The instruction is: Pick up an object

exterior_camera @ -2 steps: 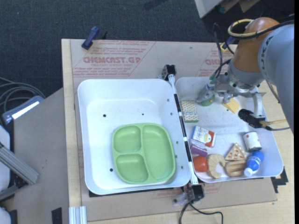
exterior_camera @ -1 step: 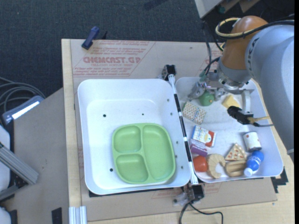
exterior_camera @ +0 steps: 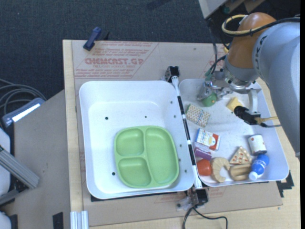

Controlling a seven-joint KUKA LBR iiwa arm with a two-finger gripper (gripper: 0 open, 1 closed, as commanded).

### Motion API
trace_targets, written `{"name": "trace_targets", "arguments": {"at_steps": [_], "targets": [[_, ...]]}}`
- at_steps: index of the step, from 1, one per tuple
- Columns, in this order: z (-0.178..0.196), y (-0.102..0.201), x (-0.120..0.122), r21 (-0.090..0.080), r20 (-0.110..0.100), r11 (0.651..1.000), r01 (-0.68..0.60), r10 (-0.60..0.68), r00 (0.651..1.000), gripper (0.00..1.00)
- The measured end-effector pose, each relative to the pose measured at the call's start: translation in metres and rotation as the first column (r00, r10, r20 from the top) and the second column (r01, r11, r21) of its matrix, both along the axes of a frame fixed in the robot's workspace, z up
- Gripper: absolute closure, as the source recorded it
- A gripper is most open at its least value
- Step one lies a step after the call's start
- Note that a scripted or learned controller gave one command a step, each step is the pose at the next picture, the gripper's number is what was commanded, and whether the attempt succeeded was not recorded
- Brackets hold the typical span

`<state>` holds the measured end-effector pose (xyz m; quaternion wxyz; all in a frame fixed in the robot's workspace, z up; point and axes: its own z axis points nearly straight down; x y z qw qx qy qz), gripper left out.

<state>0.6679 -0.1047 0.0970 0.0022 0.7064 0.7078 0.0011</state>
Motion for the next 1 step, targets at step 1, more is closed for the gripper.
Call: {"name": "trace_targets", "arguments": {"at_steps": [1], "targets": [[0.0887, 0.0308, -0.0609, 0.002, -0.004, 1.000, 0.001, -0.001, 1.000, 1.00]]}}
